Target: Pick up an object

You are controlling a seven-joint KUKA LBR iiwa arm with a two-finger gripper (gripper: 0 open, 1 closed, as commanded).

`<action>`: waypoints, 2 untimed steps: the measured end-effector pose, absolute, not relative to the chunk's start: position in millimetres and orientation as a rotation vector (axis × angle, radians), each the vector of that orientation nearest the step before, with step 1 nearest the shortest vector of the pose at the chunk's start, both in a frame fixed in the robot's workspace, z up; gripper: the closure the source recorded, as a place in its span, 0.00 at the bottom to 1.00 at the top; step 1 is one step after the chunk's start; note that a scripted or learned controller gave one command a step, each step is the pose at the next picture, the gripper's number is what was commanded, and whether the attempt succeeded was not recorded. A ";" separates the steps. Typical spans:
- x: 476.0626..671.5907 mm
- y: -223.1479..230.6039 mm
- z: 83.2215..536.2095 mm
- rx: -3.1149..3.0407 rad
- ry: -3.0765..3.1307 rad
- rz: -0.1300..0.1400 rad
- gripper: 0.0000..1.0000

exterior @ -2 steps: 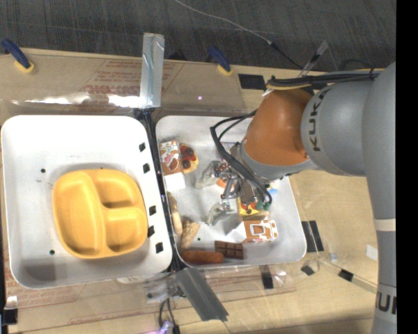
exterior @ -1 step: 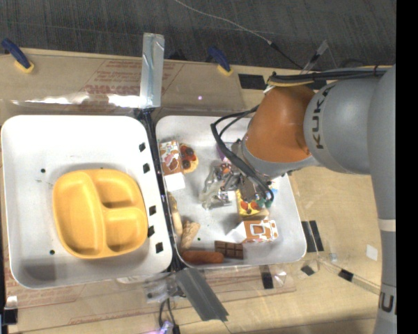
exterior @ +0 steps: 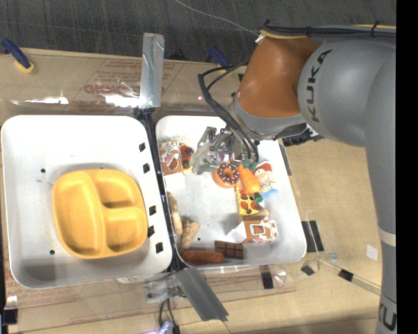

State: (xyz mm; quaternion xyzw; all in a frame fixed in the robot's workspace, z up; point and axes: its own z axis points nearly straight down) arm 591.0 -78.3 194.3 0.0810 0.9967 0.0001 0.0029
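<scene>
My gripper (exterior: 210,150) hangs low over the upper part of the right bin (exterior: 207,200), under the grey arm with its orange band (exterior: 272,75). Just left of it lie a small printed box (exterior: 170,156) and a reddish-orange toy (exterior: 187,153). At its lower right a chocolate donut (exterior: 228,175) sits beside an orange carrot (exterior: 249,179). Whether anything is held cannot be seen.
The right bin also holds a pizza slice (exterior: 249,204), a small house-shaped carton (exterior: 259,231), a chocolate bar (exterior: 229,249), a sausage (exterior: 203,257) and bread pieces (exterior: 176,216). A yellow divided tray (exterior: 99,210) lies in the left bin (exterior: 28,145).
</scene>
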 end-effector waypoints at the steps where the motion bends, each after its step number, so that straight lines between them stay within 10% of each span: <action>1: 581.5 -89.9 271.1 0.523 3.091 -0.001 1.00; 2: 648.6 -116.2 320.0 0.760 3.043 -0.002 1.00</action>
